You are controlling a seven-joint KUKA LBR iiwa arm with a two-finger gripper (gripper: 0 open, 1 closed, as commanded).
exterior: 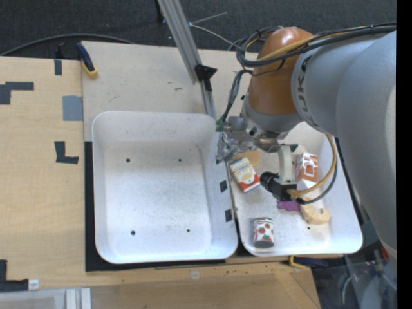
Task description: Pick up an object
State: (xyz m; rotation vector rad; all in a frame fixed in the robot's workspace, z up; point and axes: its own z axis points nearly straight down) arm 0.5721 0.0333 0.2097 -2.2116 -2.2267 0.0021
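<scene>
Nothing is lifted yet: the gripper (226,148) hangs low over the right bin (341,240) beside the small carton (244,174) (finger state impossible to tell), with the grasp ahead.

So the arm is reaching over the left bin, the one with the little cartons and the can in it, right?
Not quite: the camera view shows the arm over the right bin, which holds the little cartons and the can. The left bin is the other one.
</scene>
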